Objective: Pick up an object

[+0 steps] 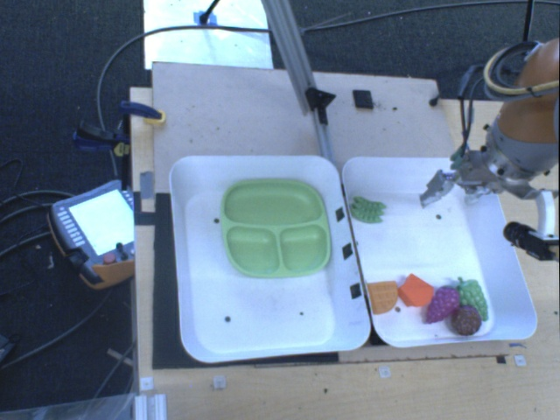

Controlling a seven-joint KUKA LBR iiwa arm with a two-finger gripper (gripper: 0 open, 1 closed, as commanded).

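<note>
My gripper (455, 191) hangs over the upper right part of the right bin (437, 234), open with nothing between its fingers. A small green toy vegetable (367, 209) lies on the bin floor to its left, near the bin's left wall. Along the near edge of that bin lie a tan-orange slice (382, 297), an orange-red block (416, 290), a purple grape bunch (443, 304), a green grape bunch (474, 296) and a dark maroon ball (465, 321). These sit well below the gripper and apart from it.
The left bin (201, 313) holds a green divided plate (276, 227). A slanted grey pole (293, 46) crosses the board behind the bins. A handheld pendant (94, 233) lies off the bench to the left.
</note>
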